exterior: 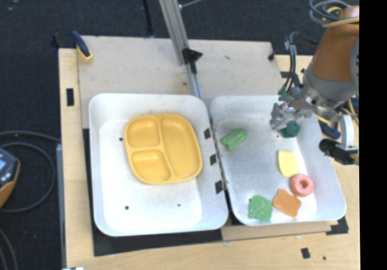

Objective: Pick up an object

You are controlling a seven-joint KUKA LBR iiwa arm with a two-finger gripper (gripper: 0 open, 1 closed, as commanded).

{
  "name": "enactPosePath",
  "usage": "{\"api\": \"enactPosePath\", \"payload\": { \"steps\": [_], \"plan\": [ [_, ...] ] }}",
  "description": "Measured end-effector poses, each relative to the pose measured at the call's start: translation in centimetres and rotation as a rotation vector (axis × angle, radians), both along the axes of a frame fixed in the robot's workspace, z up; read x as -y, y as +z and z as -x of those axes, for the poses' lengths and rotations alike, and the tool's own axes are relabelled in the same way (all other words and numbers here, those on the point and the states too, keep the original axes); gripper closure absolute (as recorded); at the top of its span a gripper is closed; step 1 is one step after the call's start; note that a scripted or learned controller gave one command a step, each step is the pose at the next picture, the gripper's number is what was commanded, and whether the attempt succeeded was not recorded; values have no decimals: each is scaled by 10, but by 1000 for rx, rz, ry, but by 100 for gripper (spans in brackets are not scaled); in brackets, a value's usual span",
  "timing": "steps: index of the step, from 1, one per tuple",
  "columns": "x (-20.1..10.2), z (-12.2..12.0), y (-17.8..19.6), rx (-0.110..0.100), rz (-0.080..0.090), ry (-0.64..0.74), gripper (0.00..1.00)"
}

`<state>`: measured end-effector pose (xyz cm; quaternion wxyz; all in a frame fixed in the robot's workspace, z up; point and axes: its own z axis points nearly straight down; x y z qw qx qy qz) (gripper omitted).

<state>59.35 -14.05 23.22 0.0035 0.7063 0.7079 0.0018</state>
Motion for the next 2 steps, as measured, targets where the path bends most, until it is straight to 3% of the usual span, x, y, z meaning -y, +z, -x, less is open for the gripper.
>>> {"api": "enactPosePath", "payload": {
  "steps": [2],
  "plan": [
    [-115, 13, 19, -5, -4, 6, 100]
  ]
}}
